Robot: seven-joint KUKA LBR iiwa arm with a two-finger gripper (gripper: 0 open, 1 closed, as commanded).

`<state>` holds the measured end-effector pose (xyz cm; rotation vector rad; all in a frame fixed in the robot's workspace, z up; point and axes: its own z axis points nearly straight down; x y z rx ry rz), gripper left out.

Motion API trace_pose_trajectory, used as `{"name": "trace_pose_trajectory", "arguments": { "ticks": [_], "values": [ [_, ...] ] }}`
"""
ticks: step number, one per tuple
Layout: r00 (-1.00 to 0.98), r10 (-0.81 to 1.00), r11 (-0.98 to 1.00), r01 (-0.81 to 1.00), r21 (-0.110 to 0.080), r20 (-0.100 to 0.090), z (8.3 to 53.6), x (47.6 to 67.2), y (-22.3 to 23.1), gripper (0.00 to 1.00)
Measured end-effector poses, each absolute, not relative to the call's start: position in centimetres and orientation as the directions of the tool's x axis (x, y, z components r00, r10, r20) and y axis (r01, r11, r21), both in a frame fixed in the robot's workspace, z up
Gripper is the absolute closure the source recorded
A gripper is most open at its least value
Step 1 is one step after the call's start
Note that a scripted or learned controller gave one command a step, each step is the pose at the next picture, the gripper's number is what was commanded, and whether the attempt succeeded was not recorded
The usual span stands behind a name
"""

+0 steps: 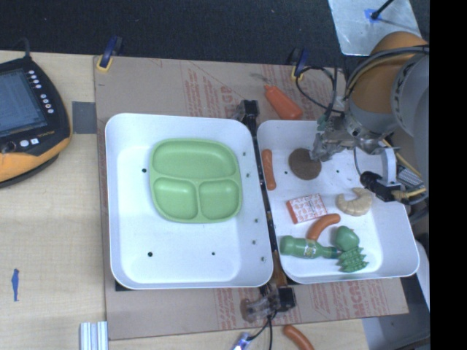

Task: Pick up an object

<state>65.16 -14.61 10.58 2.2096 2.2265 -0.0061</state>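
Down at the fingertips, the gripper (322,152) sits low over the right bin (398,265), its tips right at the upper edge of the brown round piece (304,165); whether they touch it, I can't tell, and whether the tips are spread or closed is hidden in the dark clutter of the wrist. Nothing shows between them, so I judge the pick not yet made: the approach looks done, the grasp and the lift are left. The brown round piece lies flat on the bin floor near the back left corner. Moving outward, a red sausage (268,169) lies by the bin's left wall, a red-and-white packet (306,208) sits mid-bin, an orange sausage (322,226) just below it, a pale pastry (355,203) to the right, and a green bottle (306,249) at the front. The left bin (128,261) carries a green divided tray (195,179).
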Motion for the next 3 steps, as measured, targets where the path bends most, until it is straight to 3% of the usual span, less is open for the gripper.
{"name": "trace_pose_trajectory", "arguments": {
  "ticks": [1, 2, 3],
  "values": [
    [-0.007, 1.0, 0.007, 1.0, -0.006, 0.0, 9.95, 65.61, -9.83, 1.0],
    [-0.006, 1.0, 0.006, 1.0, -0.006, -0.001, 9.97, 65.6, -9.91, 0.0],
    [-0.007, 1.0, 0.007, 1.0, -0.006, -0.003, 9.38, 65.65, -9.46, 0.0]
  ]
}}
